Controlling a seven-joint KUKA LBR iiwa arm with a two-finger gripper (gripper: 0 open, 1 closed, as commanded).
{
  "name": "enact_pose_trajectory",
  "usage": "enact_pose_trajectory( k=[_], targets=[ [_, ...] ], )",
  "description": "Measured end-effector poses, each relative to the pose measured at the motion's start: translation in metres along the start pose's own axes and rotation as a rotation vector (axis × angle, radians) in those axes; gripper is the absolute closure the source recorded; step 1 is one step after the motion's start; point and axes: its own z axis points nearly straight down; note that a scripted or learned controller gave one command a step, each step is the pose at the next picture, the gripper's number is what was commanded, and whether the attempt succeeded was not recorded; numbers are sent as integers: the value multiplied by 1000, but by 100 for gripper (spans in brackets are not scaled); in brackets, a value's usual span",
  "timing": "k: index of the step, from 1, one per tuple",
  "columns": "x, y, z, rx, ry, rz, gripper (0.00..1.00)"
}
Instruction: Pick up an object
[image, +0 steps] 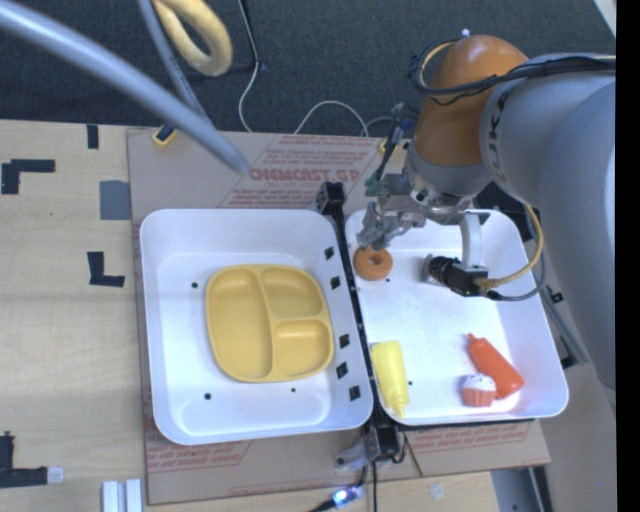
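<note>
The big grey arm (540, 150) fills the upper right of the frame and bends down over the right bin (440, 330). The left bin (170, 300) sits beside it, holding a yellow plate (268, 322) with three parts.

The gripper (385, 228) hangs at the upper left corner of the right bin, just above a small orange donut (374, 264). It is too dark and crowded there to tell how wide the gripper is, and nothing can be seen held in it.

The donut looks light and a bit soft, likely a toy. Its round sides may be the best place to pinch. Its top edge is partly hidden by the gripper.

Lower in that bin lie a yellow bottle (391, 375), an orange bottle (495, 365) and a small cupcake (478, 390).
</note>
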Motion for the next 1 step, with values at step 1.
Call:
enact_pose_trajectory(
  k=[1],
  targets=[
    [57,-20,-12,-1,0,-1,100]
  ],
)
